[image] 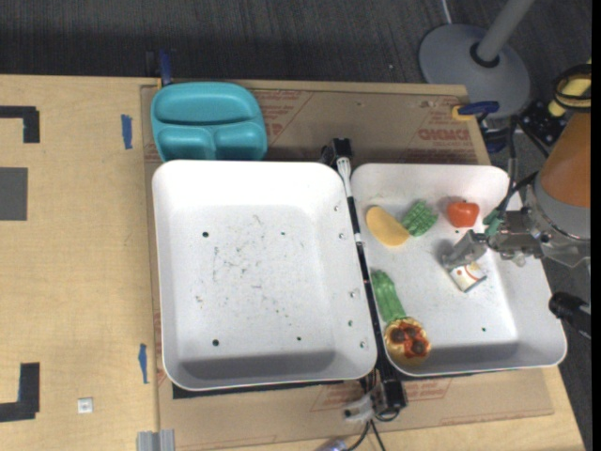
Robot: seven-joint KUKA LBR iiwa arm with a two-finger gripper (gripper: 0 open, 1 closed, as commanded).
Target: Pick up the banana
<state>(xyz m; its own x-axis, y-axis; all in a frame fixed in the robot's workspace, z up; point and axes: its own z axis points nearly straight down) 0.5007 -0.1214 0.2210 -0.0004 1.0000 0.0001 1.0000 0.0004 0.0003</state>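
The banana [387, 225], a short yellow piece, lies in the upper left part of the right bin [526, 341]. My gripper [463, 252] hangs low over the middle of that bin, to the right of the banana and a little nearer the front, apart from it. Nothing of the banana is in the gripper. Just below the gripper sits a small white and orange piece [467, 276]. The arm's orange band [573, 167] is at the right edge.
Beside the banana lie a green leafy item [420, 217] and a red tomato [461, 213]. A green vegetable [386, 294] and a red-yellow item [407, 338] lie along the bin's left wall. The left bin [178, 252] adjoins; a teal tray [208, 120] stands behind it.
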